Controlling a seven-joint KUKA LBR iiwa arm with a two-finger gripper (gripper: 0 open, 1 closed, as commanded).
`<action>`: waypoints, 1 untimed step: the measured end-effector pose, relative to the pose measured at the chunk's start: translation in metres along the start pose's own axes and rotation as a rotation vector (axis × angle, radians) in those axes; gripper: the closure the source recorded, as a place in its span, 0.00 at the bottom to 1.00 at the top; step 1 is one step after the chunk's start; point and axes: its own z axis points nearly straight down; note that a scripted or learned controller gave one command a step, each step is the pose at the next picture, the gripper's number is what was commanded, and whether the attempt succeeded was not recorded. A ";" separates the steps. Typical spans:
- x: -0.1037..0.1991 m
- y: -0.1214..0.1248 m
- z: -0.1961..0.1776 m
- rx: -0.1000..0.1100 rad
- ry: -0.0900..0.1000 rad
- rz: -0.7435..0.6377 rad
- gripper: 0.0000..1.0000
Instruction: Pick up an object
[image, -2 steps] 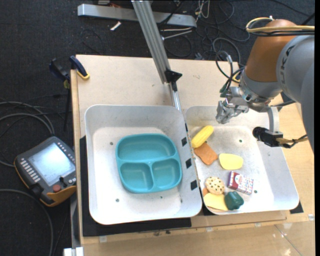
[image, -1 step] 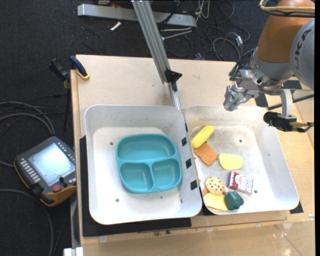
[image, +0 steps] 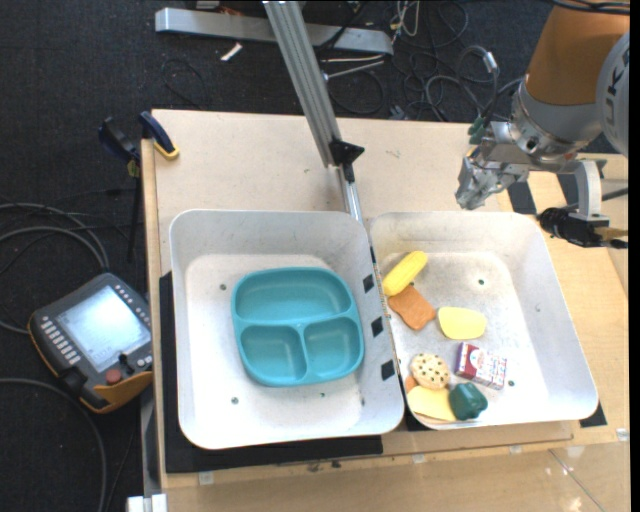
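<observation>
With the gripper (image: 480, 190) above the right bin's (image: 535, 300) far rim, finger state indiscernible, the yellow banana (image: 405, 271) looks light, rigid and slick, best pinched across its middle.

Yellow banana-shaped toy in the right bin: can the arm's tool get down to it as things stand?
Probably yes. The yellow banana-shaped toy lies uncovered near the right white bin's back-left, only touching an orange wedge; the tool hovers above the back rim.

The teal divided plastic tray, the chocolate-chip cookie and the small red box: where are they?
Teal divided plastic tray (image: 262, 300), camera view, upper-left rim.
Chocolate-chip cookie (image: 431, 371), camera view, its top face.
Small red box (image: 482, 366), camera view, its lid.
</observation>
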 end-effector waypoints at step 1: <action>0.050 -0.016 0.002 0.007 0.002 -0.004 1.00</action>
